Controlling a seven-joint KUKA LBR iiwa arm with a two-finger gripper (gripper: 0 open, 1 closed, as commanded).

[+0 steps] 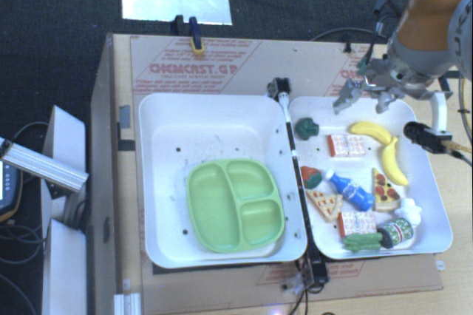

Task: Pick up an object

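While the arm (432, 7) hangs above the far edge of the right bin (442, 221), nothing has been lifted, so by my reading the pick is barely begun. The left bin (159, 129) holds a green tray (235, 204). The right bin holds the toys: a banana (372, 131) and a second banana (394, 163), a blue bottle (351, 191), a pizza slice (386, 191) and a dark green lump (307, 129) near the divider. The gripper (364, 97) stands spread with nothing between its fingers, just beyond the banana nearest it. Descent, closing and lifting are all left.
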